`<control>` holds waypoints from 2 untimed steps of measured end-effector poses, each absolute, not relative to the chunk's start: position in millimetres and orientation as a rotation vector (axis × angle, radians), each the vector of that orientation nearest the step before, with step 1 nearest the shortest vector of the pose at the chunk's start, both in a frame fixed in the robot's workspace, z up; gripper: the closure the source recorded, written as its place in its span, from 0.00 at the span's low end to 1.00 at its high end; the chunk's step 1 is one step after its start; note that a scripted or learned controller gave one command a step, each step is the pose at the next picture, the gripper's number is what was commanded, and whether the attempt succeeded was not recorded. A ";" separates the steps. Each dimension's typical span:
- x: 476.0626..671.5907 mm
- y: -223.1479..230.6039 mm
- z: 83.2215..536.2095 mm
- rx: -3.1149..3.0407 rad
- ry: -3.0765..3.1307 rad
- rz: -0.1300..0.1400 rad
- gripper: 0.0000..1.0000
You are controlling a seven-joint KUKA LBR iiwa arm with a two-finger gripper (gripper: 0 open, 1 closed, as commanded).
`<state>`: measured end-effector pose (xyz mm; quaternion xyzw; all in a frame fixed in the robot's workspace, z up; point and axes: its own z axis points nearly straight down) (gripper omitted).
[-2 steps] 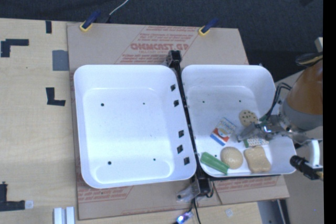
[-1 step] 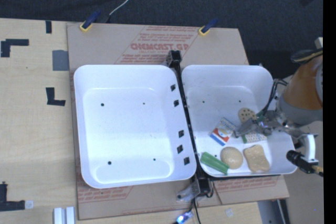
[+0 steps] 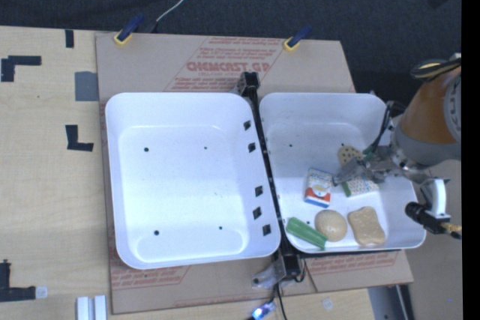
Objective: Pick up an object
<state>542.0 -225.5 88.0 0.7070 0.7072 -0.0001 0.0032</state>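
Right bin [image 3: 300,112] holds all the objects, clustered toward its 5 o'clock corner; left bin [image 3: 180,176] sits at 9 o'clock of it on the desk [image 3: 45,161]. Items: small red-white-blue box [image 3: 318,188] near bin centre, green piece [image 3: 306,232] at the box's 7 o'clock by the front rim, round tan lump [image 3: 331,225] at 5 o'clock of the box, tan sponge-like block [image 3: 367,225] just beside the lump at its 3 o'clock. A speckled round thing [image 3: 346,154] lies at 1 o'clock of the box, and a pale green-edged card [image 3: 358,185] at 3 o'clock.

Arm [image 3: 431,120] comes in from 3 o'clock, wrist low over the right bin. Claw [image 3: 358,174] sits right over or on the green-edged card, between the speckled thing and the box. Claw opening: cannot tell, tips too small and dark against the clutter.

Step, as a judgement: end of descent, at grasp point, nothing lifted. Likely target is the card or the speckled thing. Next move calls for closing on one item only, then a straight lift. The card looks flat, so a slip seems likely.
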 end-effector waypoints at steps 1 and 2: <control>544.2 -220.8 99.5 2.214 2.224 0.012 1.00; 544.6 -220.1 109.2 2.213 2.226 0.012 1.00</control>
